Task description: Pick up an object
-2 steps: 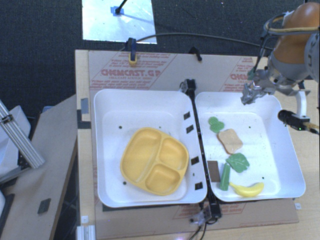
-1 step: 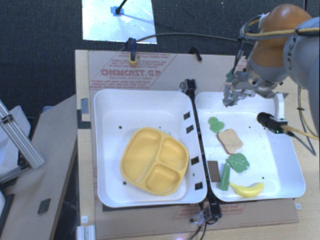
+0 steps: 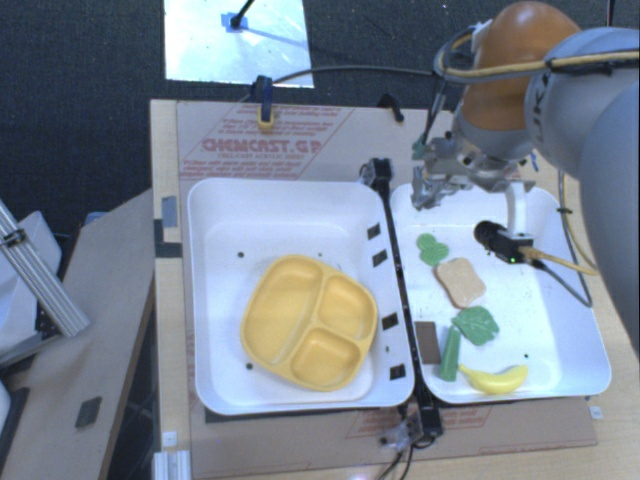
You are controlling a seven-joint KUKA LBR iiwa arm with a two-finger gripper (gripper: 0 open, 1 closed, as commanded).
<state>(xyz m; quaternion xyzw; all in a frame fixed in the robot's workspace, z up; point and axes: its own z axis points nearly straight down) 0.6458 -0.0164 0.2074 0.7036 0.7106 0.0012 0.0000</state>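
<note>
My gripper [image 3: 428, 196] hangs over the far left corner of the right bin [image 3: 572, 340], with nothing visibly held. Just below it in the view lies a small green piece [image 3: 433, 249], and a tan bread slice [image 3: 460, 282] lies next to that. Nearer the front are a green leaf [image 3: 476, 324], a long green vegetable [image 3: 450, 355], a brown block [image 3: 427, 342] by the bin's left wall, and a yellow banana [image 3: 493, 378] at the front edge.
The left bin [image 3: 215, 268] holds a yellow divided plate [image 3: 308, 320]. A black divider with clips [image 3: 392, 268] runs between the bins. The arm's grey and orange body [image 3: 540, 68] looms over the right bin's far side.
</note>
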